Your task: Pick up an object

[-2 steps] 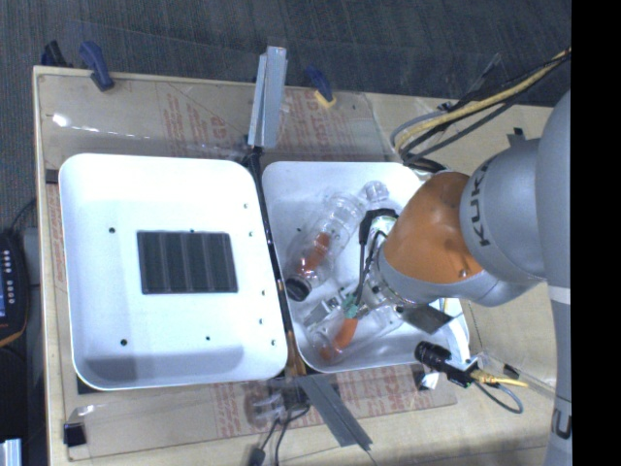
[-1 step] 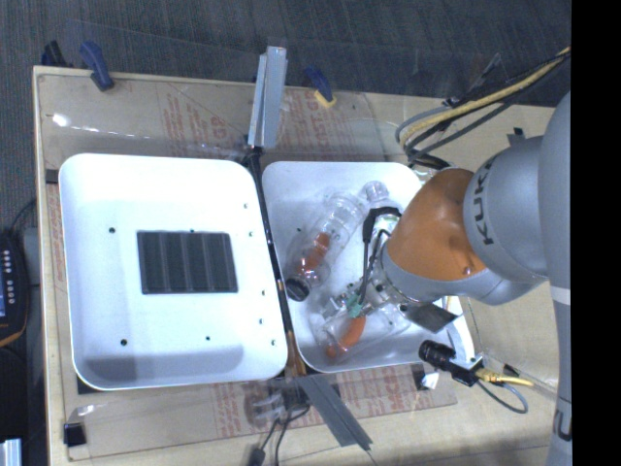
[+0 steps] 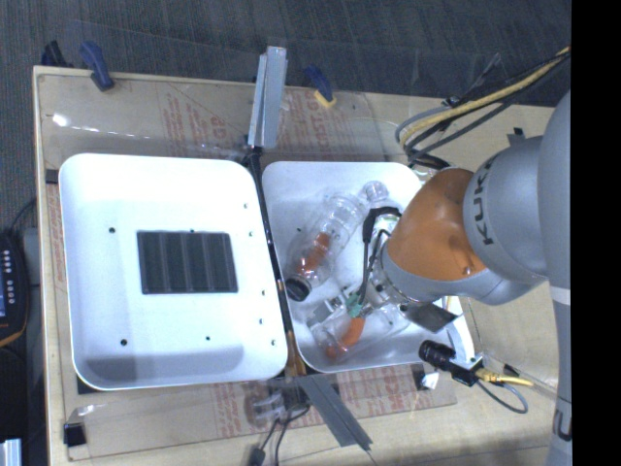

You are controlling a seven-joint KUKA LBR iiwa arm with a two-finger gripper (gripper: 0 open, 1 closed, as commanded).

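The arm [image 3: 505, 221] is bent down into the right bin [image 3: 291, 187], its orange band [image 3: 437, 241] hanging over the far side of the clutter. Nothing looks lifted yet: two clear plastic bottles lie on the bin floor, one [image 3: 335, 226] slanting across the middle with something orange inside, the other [image 3: 344, 328] nearer the front edge, also with an orange patch. I'd say the pick is at the reaching-in stage, with the actual grasp and the lift both left to do.

The gripper [image 3: 364, 299] sits low between the two bottles, just beside the front one and perhaps touching it (the wrist and cabling hide most of it). How wide it stands, and whether it has hold of anything, I cannot tell from here.

The left bin [image 3: 87, 202] has a dark ribbed rectangle [image 3: 186, 261] at its middle.
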